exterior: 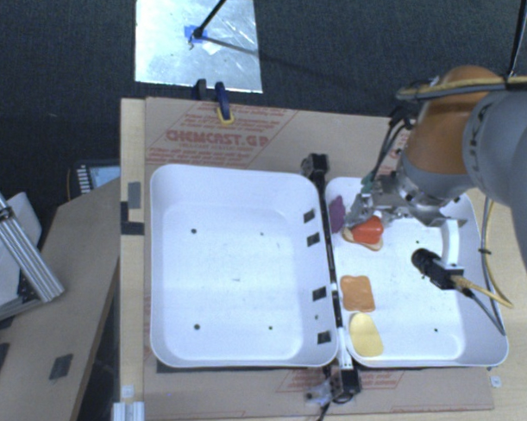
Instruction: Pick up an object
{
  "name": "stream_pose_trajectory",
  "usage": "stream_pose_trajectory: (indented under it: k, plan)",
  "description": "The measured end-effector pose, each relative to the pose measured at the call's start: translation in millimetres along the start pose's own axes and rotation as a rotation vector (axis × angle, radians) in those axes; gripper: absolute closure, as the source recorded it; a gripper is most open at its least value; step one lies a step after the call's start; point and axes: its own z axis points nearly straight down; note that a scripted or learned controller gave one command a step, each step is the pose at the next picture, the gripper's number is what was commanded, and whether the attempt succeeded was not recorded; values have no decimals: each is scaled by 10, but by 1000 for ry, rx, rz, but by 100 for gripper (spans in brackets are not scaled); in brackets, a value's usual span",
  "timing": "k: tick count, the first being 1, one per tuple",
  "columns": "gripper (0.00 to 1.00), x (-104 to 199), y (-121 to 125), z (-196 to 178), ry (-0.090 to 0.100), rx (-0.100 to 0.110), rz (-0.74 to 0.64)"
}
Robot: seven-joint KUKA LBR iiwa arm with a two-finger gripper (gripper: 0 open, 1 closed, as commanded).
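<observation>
Red and rounded, a small object (368,230) lay in the white bin (466,338) just below the pincer (367,209), which hung low over it. Whether the pincer was apart or together could not be told. The object seemed to rest on the bin floor, so the pick appeared not yet done: closing and lifting were probably left. A purple piece (337,213) lay just beside the pincer, toward the second bin (235,273). An orange piece (357,292) and a yellow piece (365,335) lay further from it.
</observation>
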Motion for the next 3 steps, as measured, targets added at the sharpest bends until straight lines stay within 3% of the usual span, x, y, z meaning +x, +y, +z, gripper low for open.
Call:
stream_pose_trajectory:
  k: [2, 3]
  plan:
    - [100, 538, 200, 64, -1, 9, 5]
    - [100, 854, 86, -99, -1, 9, 6]
